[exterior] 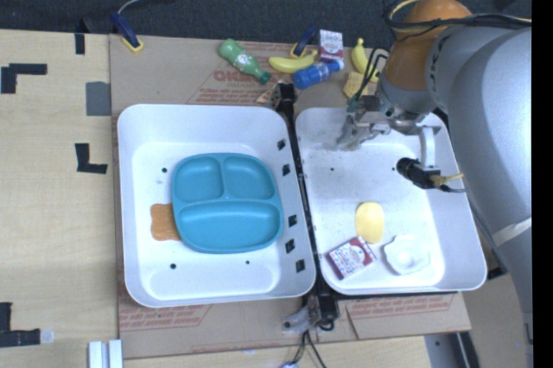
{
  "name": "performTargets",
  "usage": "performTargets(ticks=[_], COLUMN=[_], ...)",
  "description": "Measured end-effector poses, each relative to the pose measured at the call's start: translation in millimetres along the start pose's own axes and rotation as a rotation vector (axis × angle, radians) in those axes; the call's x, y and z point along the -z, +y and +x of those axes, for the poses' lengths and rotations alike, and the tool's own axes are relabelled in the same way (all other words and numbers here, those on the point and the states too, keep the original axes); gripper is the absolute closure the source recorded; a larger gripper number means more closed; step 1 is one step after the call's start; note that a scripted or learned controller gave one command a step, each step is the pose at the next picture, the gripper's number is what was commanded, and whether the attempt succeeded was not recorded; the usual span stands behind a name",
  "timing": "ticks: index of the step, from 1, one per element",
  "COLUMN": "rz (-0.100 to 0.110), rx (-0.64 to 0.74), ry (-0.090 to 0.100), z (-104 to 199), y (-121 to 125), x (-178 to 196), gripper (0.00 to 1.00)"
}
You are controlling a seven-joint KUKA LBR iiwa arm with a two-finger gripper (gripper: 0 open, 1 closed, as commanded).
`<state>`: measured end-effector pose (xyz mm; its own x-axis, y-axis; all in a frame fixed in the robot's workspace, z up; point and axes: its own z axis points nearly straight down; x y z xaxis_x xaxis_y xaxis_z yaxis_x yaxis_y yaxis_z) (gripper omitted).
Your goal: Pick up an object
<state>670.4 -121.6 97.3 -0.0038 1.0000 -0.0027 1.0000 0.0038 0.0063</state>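
Gripper (356, 133) low at upper centre-right of frame, inside right bin (458, 271); finger state cannot tell. Yellow lemon (370, 221), red packet (349, 257), white cup (404, 255) lie lower right.

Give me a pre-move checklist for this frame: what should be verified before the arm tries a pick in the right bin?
1. Tool over the right bin: ok, at its far left corner.
2. Tool holding anything: cannot tell.
3. Targets present: ok, yellow object, red packet and white object lie near the front.
4. Tool above a target: not ok, all three sit apart from it.
5. Targets separated: cannot tell, packet and white object lie close.
6. Blue tray: ok, in the left bin.
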Motion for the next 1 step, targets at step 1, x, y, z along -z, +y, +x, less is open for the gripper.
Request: performTargets(ticks=[1], rz=[0.000], rx=[0.000], ry=[-0.001], z=[-0.2], y=[-0.1], x=[-0.2], gripper=[0.00])
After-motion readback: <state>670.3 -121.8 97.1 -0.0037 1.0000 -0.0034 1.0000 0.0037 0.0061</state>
